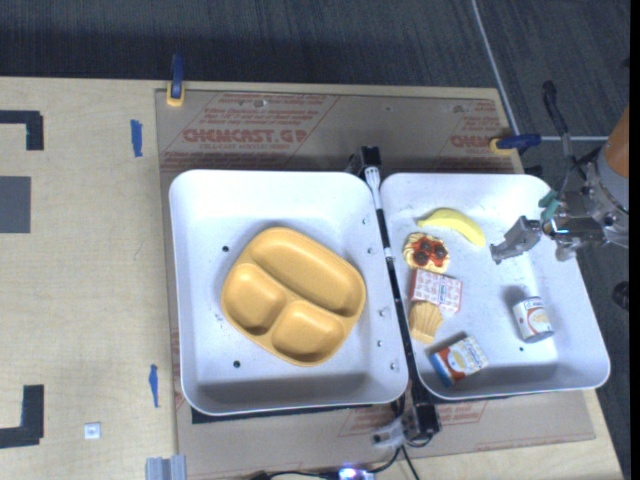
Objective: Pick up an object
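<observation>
My gripper [540, 245] hangs over the right side of the right bin [590, 368], reaching in from the right. Its two grey fingers [512, 239] stand apart, open, with only bare bin floor between them. A yellow banana [452, 224] lies to its left near the back. Below the gripper sits a small white carton [533, 319]. Along the bin's left side lie a round waffle with red berries [428, 252], a pink checked packet [437, 292], a yellow ridged piece [424, 321] and a red and white box [458, 358].
The left bin [190, 268] holds a large yellow divided plate [290, 293]. A black divider rail [392, 268] runs between the bins. A thin grey cable [490, 48] slants down from the top towards the arm.
</observation>
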Controlling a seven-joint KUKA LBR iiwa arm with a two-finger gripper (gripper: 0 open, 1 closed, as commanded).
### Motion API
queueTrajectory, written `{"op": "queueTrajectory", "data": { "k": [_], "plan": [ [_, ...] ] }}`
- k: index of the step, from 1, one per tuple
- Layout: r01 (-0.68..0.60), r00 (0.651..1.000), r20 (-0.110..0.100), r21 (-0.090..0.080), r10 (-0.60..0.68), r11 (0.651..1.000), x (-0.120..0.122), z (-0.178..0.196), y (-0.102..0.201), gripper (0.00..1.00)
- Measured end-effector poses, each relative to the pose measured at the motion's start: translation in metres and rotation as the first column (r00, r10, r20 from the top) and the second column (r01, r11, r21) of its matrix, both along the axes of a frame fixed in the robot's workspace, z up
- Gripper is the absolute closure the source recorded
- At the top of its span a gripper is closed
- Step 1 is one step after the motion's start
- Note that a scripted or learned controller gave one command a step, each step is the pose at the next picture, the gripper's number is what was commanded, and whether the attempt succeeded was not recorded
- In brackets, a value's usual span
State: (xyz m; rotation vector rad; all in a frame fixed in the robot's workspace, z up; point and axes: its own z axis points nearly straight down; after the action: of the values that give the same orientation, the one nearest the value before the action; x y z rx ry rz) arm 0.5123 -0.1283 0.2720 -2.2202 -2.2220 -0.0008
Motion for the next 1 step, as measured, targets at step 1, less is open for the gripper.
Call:
{"op": "queueTrajectory", "data": {
  "k": [1],
  "plan": [
    [0.002,1.000,-0.002,0.000,-0.002,1.000,-0.0337,-0.1510,-0.0320,0.00]
  ]
}}
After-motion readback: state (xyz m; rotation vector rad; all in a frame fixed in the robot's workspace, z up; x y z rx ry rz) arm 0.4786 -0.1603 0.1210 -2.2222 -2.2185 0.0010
